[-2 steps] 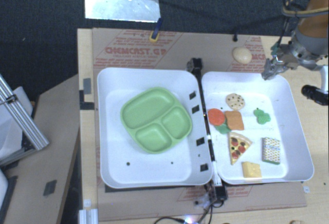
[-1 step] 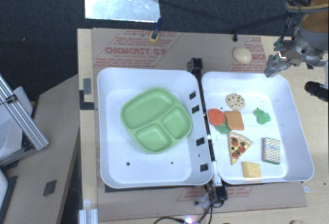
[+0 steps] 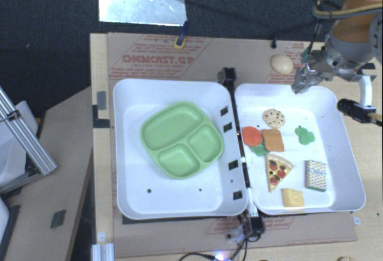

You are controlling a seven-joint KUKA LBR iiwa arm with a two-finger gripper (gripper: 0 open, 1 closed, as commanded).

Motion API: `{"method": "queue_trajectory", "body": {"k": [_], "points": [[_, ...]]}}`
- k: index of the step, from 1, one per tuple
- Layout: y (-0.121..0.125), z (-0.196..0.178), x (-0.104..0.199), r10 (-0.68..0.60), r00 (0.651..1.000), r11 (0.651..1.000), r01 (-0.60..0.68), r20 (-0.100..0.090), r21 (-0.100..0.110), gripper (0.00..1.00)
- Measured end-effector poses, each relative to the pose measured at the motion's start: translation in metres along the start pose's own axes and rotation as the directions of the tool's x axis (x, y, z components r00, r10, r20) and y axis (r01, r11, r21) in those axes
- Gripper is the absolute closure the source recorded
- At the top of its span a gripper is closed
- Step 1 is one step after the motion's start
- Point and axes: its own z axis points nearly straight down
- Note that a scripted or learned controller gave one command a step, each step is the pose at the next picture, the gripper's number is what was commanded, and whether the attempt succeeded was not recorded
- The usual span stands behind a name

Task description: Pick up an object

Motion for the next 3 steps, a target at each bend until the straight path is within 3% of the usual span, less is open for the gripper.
{"method": "queue_trajectory", "body": {"k": [1, 3], "points": [[0.003, -0.008, 0.049, -0.001, 1.0, 1.0, 0.001, -0.001, -0.001, 1.0], [-0.019, 0.002, 0.163, -0.001, 1.0, 1.0, 0.001, -0.002, 0.002, 1.0]]}}
